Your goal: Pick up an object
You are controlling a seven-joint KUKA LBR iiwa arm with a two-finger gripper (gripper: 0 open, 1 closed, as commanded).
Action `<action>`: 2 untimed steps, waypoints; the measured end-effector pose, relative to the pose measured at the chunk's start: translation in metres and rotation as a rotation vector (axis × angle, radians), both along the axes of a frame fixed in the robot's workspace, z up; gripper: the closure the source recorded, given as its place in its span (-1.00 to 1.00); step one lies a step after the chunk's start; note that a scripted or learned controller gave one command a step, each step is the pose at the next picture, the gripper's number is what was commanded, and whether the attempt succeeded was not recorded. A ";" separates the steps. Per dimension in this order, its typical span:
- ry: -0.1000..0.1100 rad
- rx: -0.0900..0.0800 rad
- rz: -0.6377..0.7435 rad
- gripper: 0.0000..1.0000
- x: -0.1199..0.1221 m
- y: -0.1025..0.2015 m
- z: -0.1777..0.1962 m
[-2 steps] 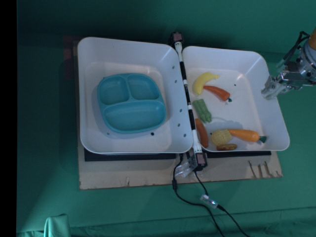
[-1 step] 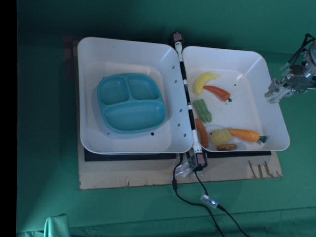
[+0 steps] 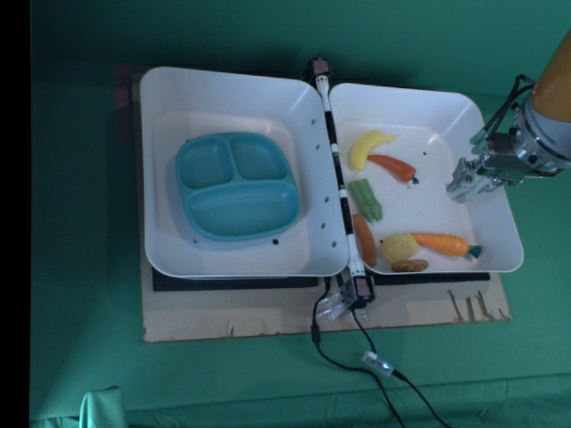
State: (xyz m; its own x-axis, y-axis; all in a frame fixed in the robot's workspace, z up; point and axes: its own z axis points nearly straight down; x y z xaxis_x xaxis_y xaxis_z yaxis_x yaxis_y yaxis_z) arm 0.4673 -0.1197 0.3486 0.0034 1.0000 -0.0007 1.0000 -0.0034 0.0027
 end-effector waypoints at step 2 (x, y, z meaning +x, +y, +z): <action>-0.003 -0.001 0.001 1.00 0.001 0.027 -0.002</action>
State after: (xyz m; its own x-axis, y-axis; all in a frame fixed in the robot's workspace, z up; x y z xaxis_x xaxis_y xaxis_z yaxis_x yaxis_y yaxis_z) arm 0.4680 -0.0927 0.3464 0.0028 1.0000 -0.0016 1.0000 -0.0028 0.0054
